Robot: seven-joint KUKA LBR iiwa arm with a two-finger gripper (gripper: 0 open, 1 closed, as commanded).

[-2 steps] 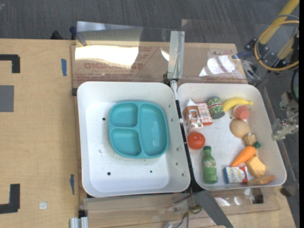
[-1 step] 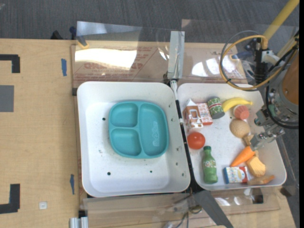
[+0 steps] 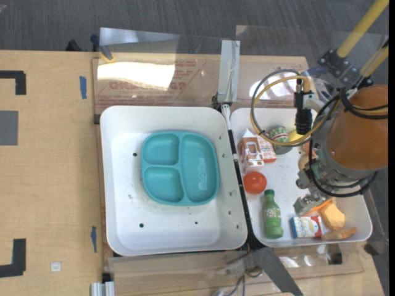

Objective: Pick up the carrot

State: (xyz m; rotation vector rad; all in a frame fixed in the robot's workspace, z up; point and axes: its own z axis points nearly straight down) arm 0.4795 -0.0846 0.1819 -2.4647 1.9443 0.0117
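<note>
Nearest the bench's front edge, right bin [image 3: 364, 227]: carrot [image 3: 345, 232] lies in the corner beside a yellow block [image 3: 334, 215] and small carton [image 3: 307, 227], crowded. Gripper [image 3: 310, 197] hangs just above this cluster, likely lining up a grab; its opening cannot be told. Farther left, green bottle [image 3: 271, 213], tomato [image 3: 254, 182]; beyond, teal divided plate [image 3: 181, 168] in the left bin [image 3: 117, 184].

Divided plate [image 3: 181, 167] in left bin [image 3: 117, 165]. Right bin [image 3: 284, 239]: tomato [image 3: 254, 182] behind bottle [image 3: 271, 213]; carton [image 3: 307, 227] right of bottle.
</note>
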